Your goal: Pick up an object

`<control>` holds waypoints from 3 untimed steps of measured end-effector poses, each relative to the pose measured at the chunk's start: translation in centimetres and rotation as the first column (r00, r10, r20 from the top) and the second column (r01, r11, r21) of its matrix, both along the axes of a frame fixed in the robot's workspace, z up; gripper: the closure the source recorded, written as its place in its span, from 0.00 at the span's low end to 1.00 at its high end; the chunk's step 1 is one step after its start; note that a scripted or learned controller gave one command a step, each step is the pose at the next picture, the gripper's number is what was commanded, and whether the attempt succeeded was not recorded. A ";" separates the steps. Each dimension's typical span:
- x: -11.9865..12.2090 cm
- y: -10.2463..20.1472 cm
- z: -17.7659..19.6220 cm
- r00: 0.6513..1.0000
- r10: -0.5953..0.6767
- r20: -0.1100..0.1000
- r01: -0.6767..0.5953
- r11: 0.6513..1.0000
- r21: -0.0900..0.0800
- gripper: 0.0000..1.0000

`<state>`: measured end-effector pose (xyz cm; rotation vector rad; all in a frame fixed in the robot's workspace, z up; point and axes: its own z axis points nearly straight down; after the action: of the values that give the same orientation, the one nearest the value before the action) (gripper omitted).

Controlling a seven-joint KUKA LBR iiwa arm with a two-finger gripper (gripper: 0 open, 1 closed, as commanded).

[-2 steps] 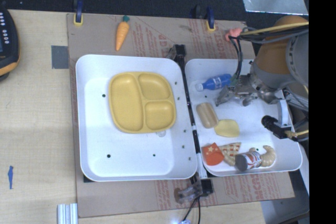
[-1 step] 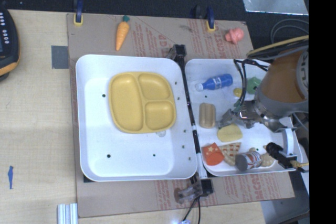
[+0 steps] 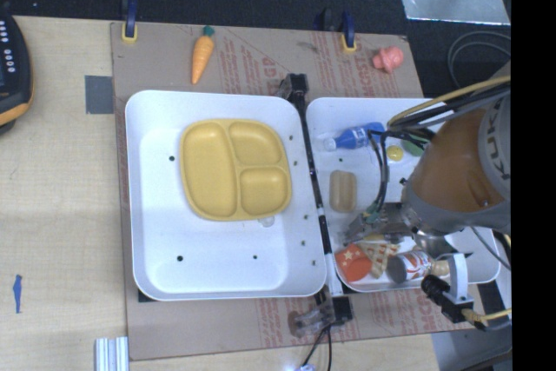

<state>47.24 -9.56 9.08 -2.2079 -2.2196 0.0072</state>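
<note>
The grey arm hung low over the right white bin (image 3: 323, 122), its end effector (image 3: 382, 246) buried among the clutter by the round red object (image 3: 351, 263) at the near edge, presumably hunting a grasp.

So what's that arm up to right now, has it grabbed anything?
Gripper low over right bin, nothing seen held. Red item, tan block close by. Black cable alongside.
</note>
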 end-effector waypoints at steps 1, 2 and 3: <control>0.3 -0.3 1.1 1.000 0.001 0.005 -0.001 1.000 -0.004 1.00; 0.4 -3.0 9.4 1.000 -0.006 0.014 0.006 1.000 -0.006 1.00; 0.4 2.4 10.1 1.000 0.004 0.008 -0.004 1.000 -0.003 1.00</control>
<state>47.61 -7.13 19.18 -2.2084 -2.2298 0.0010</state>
